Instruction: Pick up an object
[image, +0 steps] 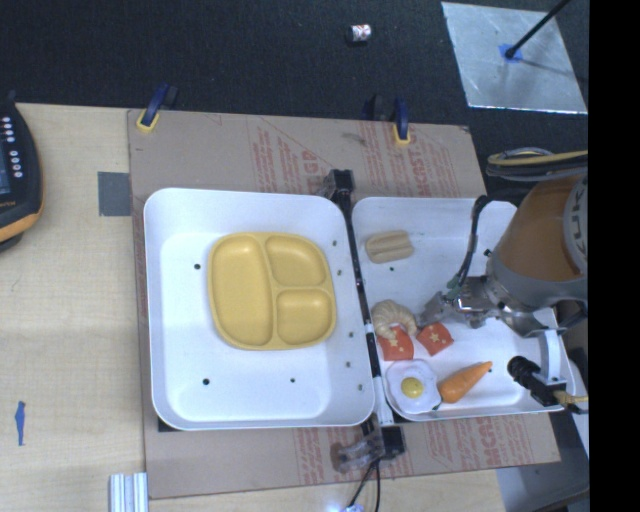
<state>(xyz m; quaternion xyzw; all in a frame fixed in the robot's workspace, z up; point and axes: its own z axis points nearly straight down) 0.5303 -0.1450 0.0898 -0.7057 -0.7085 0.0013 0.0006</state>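
Note:
The right bin (440, 215) holds several toy foods. A tan bun (388, 246) lies near its back left. A beige lumpy piece (393, 317) sits by the left wall, with two red pieces (398, 346) (435, 339) beside it. A fried egg (412, 386) and an orange carrot (464, 381) lie along the front. My gripper (450, 302) hangs low over the bin's middle, just right of the beige piece and above the right-hand red piece. The wrist and orange band (540, 240) hide the bin's right part.
The left bin (175, 300) holds a yellow divided plate (271, 290). A black divider with clamps (345, 200) runs between the bins. Blue and yellow clips (401, 125) pin the cardboard at the back. A pendant (15, 170) lies at the far left.

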